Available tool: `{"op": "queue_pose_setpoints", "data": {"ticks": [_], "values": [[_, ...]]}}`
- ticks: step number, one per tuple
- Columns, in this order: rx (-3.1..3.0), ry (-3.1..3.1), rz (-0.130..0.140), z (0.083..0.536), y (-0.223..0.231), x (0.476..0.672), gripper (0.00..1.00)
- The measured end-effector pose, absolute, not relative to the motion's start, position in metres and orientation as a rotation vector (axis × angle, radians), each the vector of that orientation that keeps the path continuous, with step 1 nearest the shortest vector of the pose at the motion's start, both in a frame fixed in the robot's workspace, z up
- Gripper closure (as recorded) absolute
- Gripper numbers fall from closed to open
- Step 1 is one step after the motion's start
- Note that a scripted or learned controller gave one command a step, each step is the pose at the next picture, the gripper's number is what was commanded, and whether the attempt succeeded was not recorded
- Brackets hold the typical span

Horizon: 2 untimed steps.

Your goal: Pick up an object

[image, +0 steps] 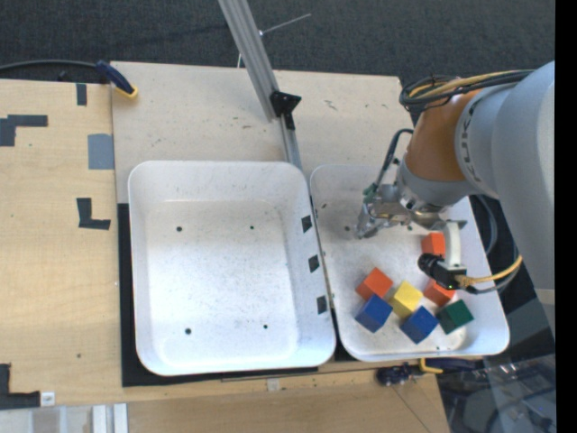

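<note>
The right bin [343, 197] holds a cluster of small cubes near its front: an orange one [375, 284], a yellow one [407, 298], two blue ones [373, 313] [418, 324], a green one [455, 316] and another orange one [434, 243] by the arm's cabling. My gripper [370, 226] hangs over the middle of the right bin, behind the cluster and apart from it. Nothing shows between its fingers.
The left bin [144, 197] sits beside the right one, with a shared rim between them. A slanted metal pole [257, 57] crosses the bench behind the bins. The arm's grey body and orange band [437, 147] cover the right bin's far right corner.
</note>
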State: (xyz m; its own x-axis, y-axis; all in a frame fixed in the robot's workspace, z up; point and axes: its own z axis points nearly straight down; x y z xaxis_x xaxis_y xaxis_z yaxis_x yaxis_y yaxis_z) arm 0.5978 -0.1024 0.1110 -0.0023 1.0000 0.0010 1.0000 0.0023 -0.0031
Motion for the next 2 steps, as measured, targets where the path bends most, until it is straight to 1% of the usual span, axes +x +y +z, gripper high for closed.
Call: {"op": "queue_pose_setpoints", "data": {"ticks": [1,2], "values": [[-2.221,-2.225,-0.003,0.157,-0.098,0.605,1.0],[-2.222,-2.226,-0.004,0.21,-0.097,0.606,1.0]]}}
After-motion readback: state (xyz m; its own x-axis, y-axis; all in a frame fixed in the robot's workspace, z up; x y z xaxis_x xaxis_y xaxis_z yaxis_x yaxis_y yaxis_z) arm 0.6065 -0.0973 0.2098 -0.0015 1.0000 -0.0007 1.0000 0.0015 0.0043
